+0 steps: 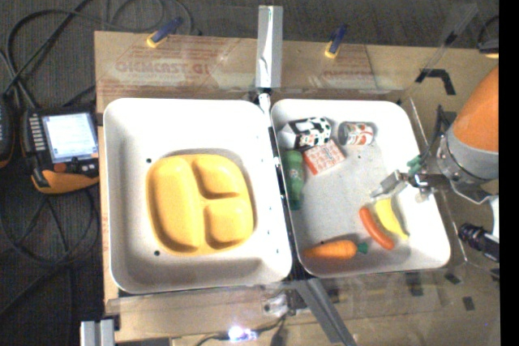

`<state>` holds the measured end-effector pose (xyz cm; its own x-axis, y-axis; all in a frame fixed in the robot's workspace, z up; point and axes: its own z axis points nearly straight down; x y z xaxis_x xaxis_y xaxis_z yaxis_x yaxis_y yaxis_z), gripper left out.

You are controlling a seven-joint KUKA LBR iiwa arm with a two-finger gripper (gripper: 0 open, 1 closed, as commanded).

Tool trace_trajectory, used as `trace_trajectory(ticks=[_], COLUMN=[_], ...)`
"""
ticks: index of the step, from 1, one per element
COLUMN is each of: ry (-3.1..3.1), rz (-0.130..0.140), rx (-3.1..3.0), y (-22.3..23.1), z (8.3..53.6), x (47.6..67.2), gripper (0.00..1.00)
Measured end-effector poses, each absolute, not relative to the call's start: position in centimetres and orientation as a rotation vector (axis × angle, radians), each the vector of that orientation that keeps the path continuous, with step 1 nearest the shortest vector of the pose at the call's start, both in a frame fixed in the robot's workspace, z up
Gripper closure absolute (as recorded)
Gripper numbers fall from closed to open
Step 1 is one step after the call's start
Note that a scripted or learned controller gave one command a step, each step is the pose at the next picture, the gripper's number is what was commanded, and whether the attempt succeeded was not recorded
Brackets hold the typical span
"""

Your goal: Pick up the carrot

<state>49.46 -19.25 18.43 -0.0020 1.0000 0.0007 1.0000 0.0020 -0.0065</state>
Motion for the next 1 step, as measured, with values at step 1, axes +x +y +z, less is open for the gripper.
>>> trace_trajectory(ticks=[1], ry=[-2.486], rz=[0.003], rx=[-1.911], y=[-11.58], z=[17.79], x=[48.42], gripper=[0.00])
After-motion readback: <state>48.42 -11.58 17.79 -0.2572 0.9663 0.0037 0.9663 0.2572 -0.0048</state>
